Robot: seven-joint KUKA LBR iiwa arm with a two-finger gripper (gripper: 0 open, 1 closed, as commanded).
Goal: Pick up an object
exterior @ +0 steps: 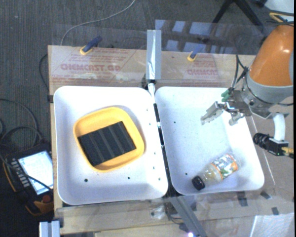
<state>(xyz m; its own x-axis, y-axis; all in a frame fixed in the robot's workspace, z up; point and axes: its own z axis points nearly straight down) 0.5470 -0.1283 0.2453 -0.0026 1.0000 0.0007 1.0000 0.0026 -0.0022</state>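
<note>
A small clear plastic bottle (217,170) with a black cap and an orange-green label lies on its side near the front of the right bin (187,132). In the left bin (69,181) rests a yellow dish (108,138) with a black ribbed block on it. My gripper (222,113) hangs above the right bin's far right part, behind and above the bottle, its two fingers spread open with nothing between them.
A grey divider strip (153,58) runs between the bins at the back. Two clamps (90,44) sit on the bench's rear edge. A tablet (32,168) and cables lie on the floor at left.
</note>
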